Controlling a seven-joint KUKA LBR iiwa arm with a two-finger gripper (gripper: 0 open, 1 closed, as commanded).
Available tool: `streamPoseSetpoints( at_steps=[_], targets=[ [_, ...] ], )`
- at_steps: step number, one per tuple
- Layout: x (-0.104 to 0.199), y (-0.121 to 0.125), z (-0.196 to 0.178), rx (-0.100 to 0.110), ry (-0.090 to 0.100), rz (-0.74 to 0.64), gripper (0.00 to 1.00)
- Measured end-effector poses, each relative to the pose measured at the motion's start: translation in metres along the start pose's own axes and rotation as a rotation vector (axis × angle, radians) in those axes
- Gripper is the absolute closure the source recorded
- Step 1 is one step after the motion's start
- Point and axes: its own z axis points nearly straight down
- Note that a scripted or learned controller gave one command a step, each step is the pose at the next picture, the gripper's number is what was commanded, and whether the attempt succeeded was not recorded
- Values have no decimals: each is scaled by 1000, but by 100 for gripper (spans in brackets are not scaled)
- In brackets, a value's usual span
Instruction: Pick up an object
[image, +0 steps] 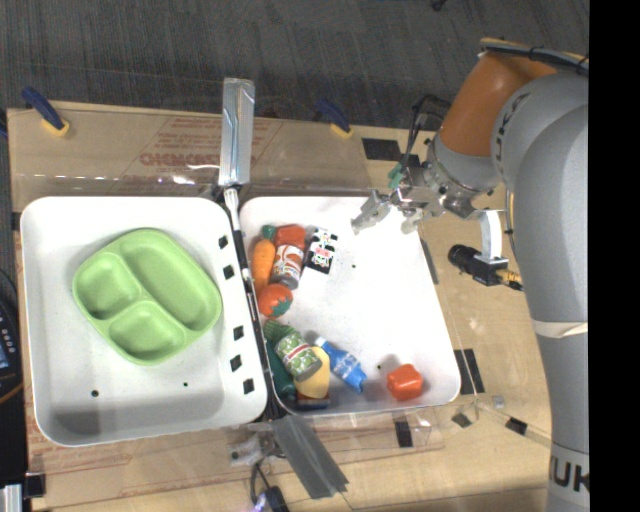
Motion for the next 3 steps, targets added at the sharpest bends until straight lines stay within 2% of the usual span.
streamPoseSetpoints(
  at_steps=[1, 2, 3],
  targets=[
    [36, -3, 22, -2, 0, -243, 0],
    [36, -3, 22, -2, 0, -243, 0],
    [66, -12, 105, -1, -4, -247, 0]
  ],
)
